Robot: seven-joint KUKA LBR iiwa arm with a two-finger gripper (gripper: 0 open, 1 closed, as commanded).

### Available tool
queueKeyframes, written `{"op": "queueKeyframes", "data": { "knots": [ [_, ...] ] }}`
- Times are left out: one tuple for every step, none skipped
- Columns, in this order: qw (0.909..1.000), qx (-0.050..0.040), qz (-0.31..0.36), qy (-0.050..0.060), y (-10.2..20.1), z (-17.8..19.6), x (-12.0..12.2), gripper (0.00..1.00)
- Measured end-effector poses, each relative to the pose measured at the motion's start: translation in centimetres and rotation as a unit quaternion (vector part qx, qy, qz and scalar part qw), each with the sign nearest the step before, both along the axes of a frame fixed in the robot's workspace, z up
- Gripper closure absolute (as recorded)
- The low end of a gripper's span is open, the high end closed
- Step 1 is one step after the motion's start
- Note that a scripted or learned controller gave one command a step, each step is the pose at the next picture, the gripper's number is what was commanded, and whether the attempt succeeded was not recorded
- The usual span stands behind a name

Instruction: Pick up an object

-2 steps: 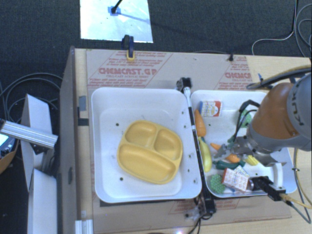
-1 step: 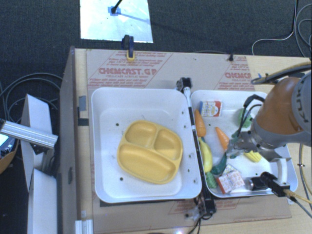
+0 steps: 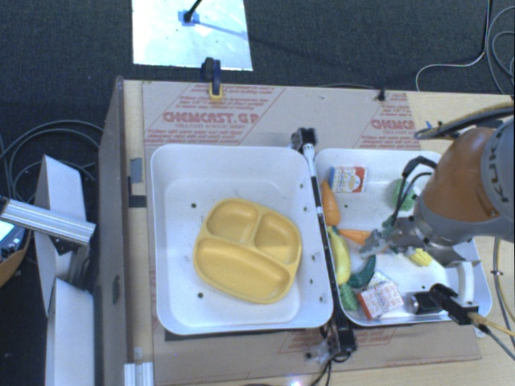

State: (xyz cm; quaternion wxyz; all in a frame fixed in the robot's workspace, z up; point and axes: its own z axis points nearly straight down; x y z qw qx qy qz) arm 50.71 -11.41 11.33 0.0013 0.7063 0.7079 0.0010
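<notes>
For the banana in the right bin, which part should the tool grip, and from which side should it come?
Grip the banana across its narrow middle, coming from straight above. It lies flat and long beside the wall between the bins, so the fingers probably fit best across its width. The carrot and a green piece crowd its ends, so the middle looks freest, though the wall side is tight.

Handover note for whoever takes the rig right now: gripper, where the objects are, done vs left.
Gripper: low inside the right bin, tip among the toys near the orange carrot piece; whether it grips anything cannot be told.
Objects: all in the right bin: carrot and banana along the left wall, small carton at the back, red-and-white packet at the front, yellow piece under the arm.
Left bin: yellow divided tray.
Done: arm has reached in. Left: confirm a grasp, lift an object.
</notes>
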Motion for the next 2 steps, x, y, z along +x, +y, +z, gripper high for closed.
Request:
{"op": "queueKeyframes", "data": {
  "knots": [
    [1.0,-0.0023,0.001,-0.003,-5.3,-2.9,10.2,0.0],
    [1.0,0.0006,-0.002,0.003,-5.7,-2.9,4.7,0.0]
  ]
}}
